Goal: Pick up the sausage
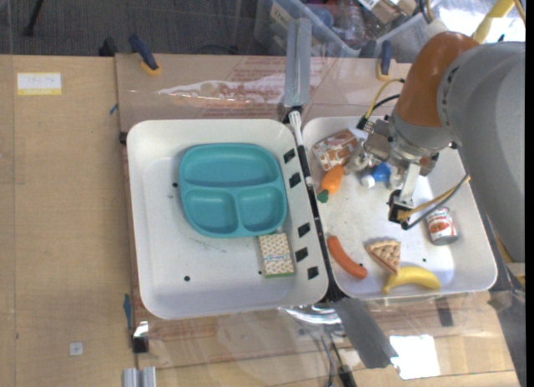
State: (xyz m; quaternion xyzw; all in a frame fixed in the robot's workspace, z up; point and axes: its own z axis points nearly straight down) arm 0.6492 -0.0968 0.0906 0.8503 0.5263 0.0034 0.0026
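Note:
The sausage (346, 258), orange-red and slightly curved, lies near the front left corner of the right bin (467, 252), close to the divider. My gripper (372, 162) hangs over the back half of that bin, well behind the sausage and apart from it. It is just above a small blue and white object (378, 173). The wrist and its fittings hide the gripper's tips.
In the right bin are a pizza slice (385, 253), a banana (411, 278), a red can (440, 226), a carrot (331, 181) and a snack bag (335, 148). The left bin (154, 235) holds a teal divided plate (234, 189) and a small patterned block (275, 254).

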